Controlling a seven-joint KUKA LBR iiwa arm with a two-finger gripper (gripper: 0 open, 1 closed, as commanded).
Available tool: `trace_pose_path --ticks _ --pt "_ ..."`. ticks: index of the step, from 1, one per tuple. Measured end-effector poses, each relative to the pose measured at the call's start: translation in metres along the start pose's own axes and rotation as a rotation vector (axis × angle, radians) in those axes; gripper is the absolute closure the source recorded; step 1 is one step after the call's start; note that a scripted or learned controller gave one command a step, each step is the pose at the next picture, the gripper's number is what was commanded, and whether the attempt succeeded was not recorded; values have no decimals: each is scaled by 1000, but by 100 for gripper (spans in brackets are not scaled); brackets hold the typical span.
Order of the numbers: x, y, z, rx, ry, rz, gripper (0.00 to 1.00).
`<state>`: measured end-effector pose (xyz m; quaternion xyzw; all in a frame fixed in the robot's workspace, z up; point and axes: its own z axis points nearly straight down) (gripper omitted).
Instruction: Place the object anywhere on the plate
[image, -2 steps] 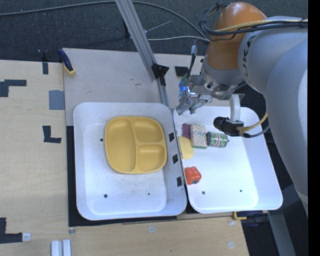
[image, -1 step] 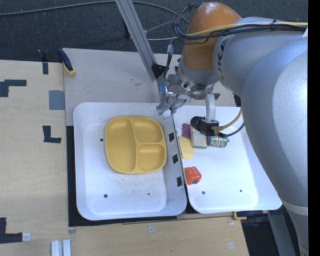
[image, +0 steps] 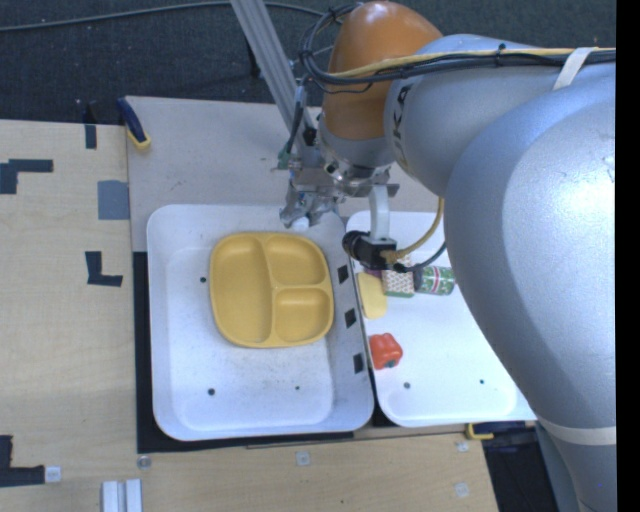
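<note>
A yellow divided plate (image: 270, 288) lies in the left white bin (image: 180, 330), toward its back. My gripper (image: 302, 210) hangs over the back edge of that bin, just behind the plate's far rim. In the right bin (image: 450, 390) lie a small red object (image: 385, 350), a pale yellow object (image: 372, 296) and a small bottle with a green cap (image: 420, 281). The arm's grey body covers much of the right bin.
A black strip with white marks (image: 350, 320) runs along the divider between the two bins. A blue and yellow clamp (image: 133, 123) sits at the bench's back left corner. A grey metal bar (image: 268, 50) slants up behind the gripper.
</note>
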<state>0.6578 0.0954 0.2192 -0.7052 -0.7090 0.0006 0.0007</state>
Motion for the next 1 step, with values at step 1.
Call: trace_pose_path --ticks 1 --pt "-3 0 0 0 -1 3 0"
